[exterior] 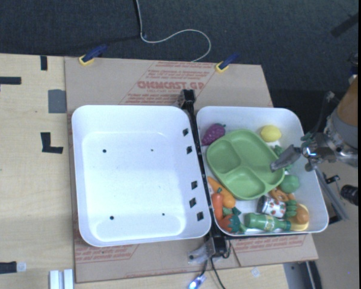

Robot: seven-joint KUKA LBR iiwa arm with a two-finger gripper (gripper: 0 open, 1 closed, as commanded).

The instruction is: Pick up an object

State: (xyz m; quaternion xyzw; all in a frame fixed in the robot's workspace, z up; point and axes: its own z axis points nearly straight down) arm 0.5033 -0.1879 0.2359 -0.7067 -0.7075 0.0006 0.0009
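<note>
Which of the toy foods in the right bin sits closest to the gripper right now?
The yellow lemon, at the bin's far side beside the green tray; the gripper is just below it, while the purple grapes lie farther left.

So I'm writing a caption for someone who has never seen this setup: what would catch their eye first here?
Probably the green divided tray, lying tilted over a heap of toy food in the right-hand bin, with a yellow lemon and a purple bunch of grapes beside it. Next, the gripper reaching in from the right, at the tray's right edge. The left-hand bin beside it is a broad white contrast.
</note>
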